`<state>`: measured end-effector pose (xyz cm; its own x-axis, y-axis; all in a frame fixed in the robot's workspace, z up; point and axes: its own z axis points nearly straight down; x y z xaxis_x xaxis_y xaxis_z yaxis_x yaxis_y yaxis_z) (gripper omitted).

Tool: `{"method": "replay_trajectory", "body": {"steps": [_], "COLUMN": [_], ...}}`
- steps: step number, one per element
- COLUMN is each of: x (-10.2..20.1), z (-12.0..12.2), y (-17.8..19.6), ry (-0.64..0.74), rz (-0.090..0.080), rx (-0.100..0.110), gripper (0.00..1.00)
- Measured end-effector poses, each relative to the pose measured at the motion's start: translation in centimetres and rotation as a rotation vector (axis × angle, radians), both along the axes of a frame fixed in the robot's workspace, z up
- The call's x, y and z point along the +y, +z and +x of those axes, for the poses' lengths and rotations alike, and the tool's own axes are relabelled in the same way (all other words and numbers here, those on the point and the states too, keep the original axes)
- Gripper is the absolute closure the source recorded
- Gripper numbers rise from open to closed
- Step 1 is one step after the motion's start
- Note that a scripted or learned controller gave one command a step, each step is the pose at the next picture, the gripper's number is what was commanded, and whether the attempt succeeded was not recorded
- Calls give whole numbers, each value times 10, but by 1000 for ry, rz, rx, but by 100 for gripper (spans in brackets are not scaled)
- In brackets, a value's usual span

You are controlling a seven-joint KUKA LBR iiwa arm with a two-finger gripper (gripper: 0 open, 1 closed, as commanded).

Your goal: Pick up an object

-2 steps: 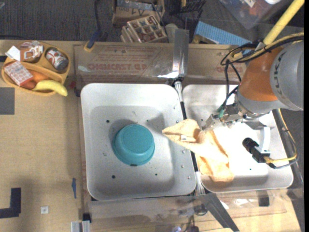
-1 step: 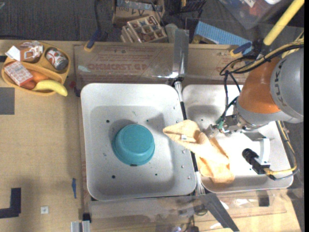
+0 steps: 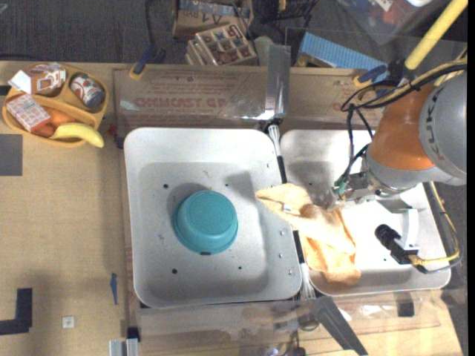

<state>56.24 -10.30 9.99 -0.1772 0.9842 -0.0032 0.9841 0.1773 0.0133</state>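
Over right white bin (image 3: 438, 277), gripper (image 3: 326, 199) down on crumpled yellow-orange cloth (image 3: 326, 236) draped across divider, likely mid-grab; jaws' state unclear; teal upturned bowl (image 3: 206, 221) untouched in left bin (image 3: 148, 273).

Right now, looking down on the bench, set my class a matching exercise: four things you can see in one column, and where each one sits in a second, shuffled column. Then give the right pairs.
Things:
1. teal bowl
2. yellow cloth
3. banana
4. gripper

Places:
A. draped over the divide between the two bins
B. in the yellow tray at the bench's far left
C. upside down in the left bin
D. low over the right bin, at the cloth

Pairs: 1-C, 2-A, 3-B, 4-D
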Motion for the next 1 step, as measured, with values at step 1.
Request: {"method": "replay_trajectory", "body": {"steps": [1], "x": [0], "z": [0], "y": [0], "ry": [0], "rz": [0], "rx": [0], "gripper": [0]}}
